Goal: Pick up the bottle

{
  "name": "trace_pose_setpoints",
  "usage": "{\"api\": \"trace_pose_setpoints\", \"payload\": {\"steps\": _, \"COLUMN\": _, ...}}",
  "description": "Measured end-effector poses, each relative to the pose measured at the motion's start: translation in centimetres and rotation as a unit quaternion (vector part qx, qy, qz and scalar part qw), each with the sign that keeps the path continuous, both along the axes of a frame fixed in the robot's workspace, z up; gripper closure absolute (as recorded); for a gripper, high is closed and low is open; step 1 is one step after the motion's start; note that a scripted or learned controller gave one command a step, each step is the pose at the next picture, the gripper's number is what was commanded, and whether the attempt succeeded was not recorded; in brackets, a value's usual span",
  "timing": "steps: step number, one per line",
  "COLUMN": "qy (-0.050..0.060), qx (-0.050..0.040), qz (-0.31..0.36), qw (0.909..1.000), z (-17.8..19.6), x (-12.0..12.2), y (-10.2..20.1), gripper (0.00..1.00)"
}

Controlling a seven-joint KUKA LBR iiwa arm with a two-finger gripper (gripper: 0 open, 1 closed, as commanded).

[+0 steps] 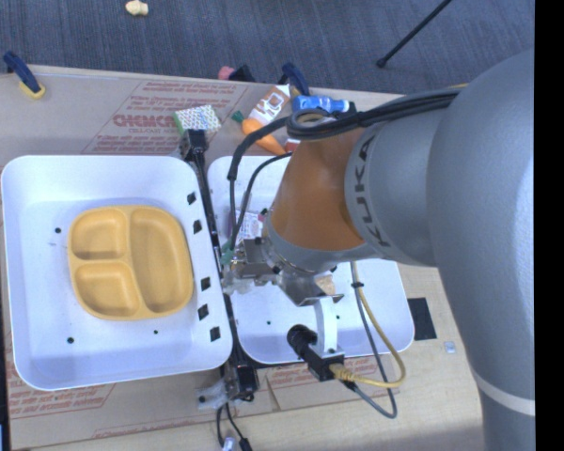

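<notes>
Gripper [249, 269] low in the right white bin [385, 294], grip state impossible to tell; orange bottle [266, 111] sits upper-centre, so realign first.

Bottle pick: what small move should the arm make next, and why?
Probably lift the arm straight up a little to clear the view. Its wrist hangs low over the right bin and covers most of it, and I can't make out a bottle there. The left bin holds a yellow tray.

Yellow tray [130, 261] in white bin [28, 186] (arm [432, 186] grey, orange-banded).
</notes>
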State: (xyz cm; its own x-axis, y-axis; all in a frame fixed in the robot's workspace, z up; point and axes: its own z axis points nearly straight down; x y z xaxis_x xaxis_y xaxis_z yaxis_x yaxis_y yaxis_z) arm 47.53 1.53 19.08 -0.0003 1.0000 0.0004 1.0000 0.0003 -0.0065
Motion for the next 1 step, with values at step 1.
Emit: {"api": "trace_pose_setpoints", "payload": {"steps": 1, "qy": -0.002, "qx": -0.0007, "qz": -0.101, "qw": 0.9949, "z": 0.05, "x": 0.06, "y": -2.95, "gripper": 1.00}}
